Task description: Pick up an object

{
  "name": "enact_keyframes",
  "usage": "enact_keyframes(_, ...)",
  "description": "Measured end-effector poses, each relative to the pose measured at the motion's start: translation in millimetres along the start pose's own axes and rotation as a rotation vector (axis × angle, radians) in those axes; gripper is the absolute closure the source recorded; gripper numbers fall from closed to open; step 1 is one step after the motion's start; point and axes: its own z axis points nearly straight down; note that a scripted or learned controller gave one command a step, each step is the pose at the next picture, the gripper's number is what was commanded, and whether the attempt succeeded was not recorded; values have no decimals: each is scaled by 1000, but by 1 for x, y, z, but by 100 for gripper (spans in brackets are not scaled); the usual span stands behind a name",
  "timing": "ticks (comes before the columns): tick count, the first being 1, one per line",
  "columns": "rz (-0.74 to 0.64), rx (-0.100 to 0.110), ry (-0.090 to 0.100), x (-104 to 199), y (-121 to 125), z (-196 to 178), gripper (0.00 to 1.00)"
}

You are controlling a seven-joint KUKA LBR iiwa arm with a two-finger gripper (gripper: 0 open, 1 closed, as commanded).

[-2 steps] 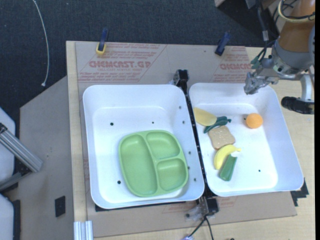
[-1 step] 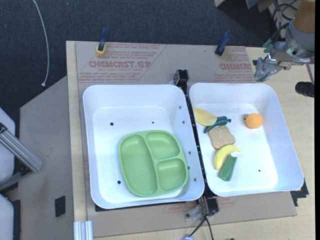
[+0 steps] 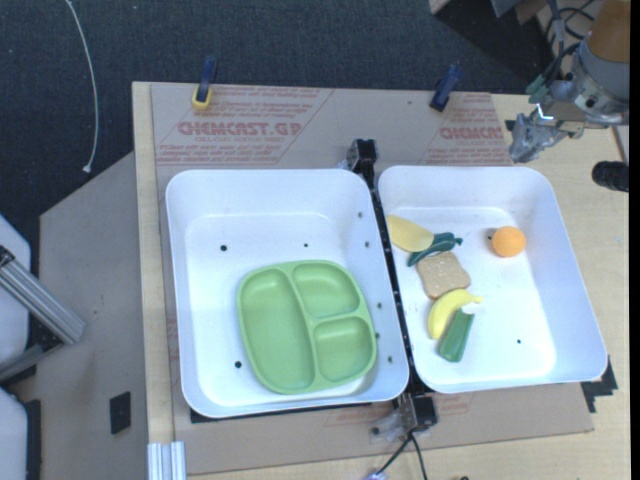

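Observation:
The right bin (image 3: 560,268) holds several small items: an orange ball (image 3: 508,241), a yellow wedge (image 3: 406,232), a teal piece (image 3: 436,245), a brown bread slice (image 3: 443,274), a yellow banana (image 3: 445,310) and a dark green cylinder (image 3: 455,336). My gripper (image 3: 526,141) hangs beyond the far right corner of that bin, above the cardboard, well clear of all items. Nothing shows between its fingers.
The left bin (image 3: 200,268) carries a green divided plate (image 3: 305,323). A black clamp (image 3: 363,154) sits between the bins at the far side. Blue clips (image 3: 445,86) hold the cardboard's far edge.

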Motion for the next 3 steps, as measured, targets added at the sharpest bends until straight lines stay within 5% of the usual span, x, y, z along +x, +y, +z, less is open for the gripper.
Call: enact_keyframes(3,-4,7,4,164,-21,21,100)
